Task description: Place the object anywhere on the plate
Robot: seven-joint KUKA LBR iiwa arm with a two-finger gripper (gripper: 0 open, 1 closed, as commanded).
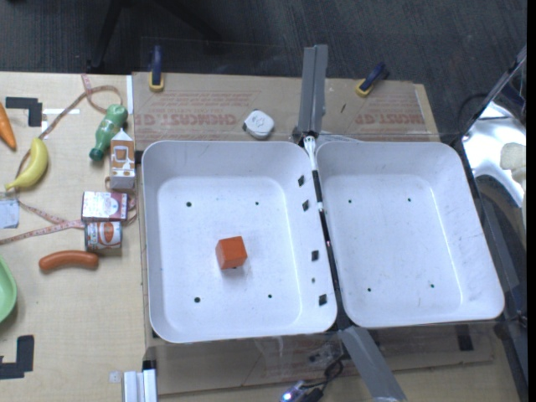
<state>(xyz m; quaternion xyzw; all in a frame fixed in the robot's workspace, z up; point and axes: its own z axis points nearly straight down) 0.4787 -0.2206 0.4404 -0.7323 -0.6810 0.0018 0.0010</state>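
Orange cube (231,252) alone in left bin (167,224).

You have open floor across the left bin (167,300) except the orange cube (231,252) near its middle; the right bin (469,300) offers unobstructed passage.

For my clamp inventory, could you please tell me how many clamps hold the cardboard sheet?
2: one clamp at the cardboard's far left edge, another clamp at its far right. Others may be hidden.
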